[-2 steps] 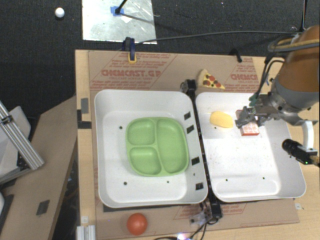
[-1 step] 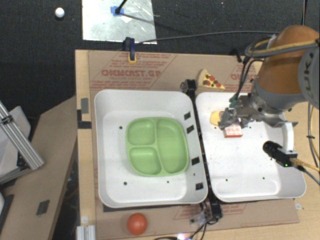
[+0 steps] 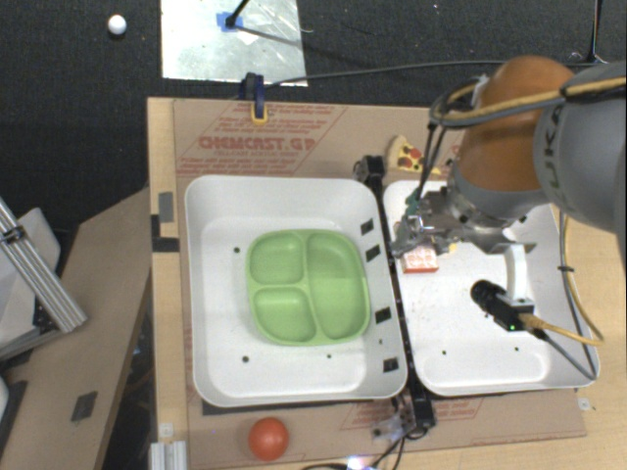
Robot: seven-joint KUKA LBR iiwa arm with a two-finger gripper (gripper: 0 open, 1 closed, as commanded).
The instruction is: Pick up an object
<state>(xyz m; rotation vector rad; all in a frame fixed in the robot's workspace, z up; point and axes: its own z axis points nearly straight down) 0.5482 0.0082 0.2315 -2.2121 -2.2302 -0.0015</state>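
Gripper (image 3: 409,231) sits low over the right bin (image 3: 470,360), at that bin's upper left corner, hard by the divider between the two bins. Arm comes in from frame right. You can't tell whether the gripper is apart or together; the wrist body blocks it, so log it as unknown.

The likely target is the red item (image 3: 420,260), small, red and white, lying flat on the right bin floor. It lies just below the gripper in frame, slightly to the right, very near or touching; you can't say which. Its long axis looks roughly left-right in frame, but it's too small to be sure. Nothing shows it as held.

My read: the pick isn't made yet. The coming move turns on a short shift down-frame plus a descent. There's a risk of clipping the bin wall at left.

Counts:
- Bins: two, side by side.
- Left bin (image 3: 216,194): one green plate (image 3: 308,287), divided, centred, well apart from the gripper.
- Right bin: one red item.
- On the worktop (image 3: 294,135) outside the bins: one yellow wedge (image 3: 404,152) just above the right bin, one orange ball (image 3: 267,438) below the left bin, one blue clamp (image 3: 254,94) at the top edge.
- Off the worktop, upper left of frame: one white ball (image 3: 117,24).
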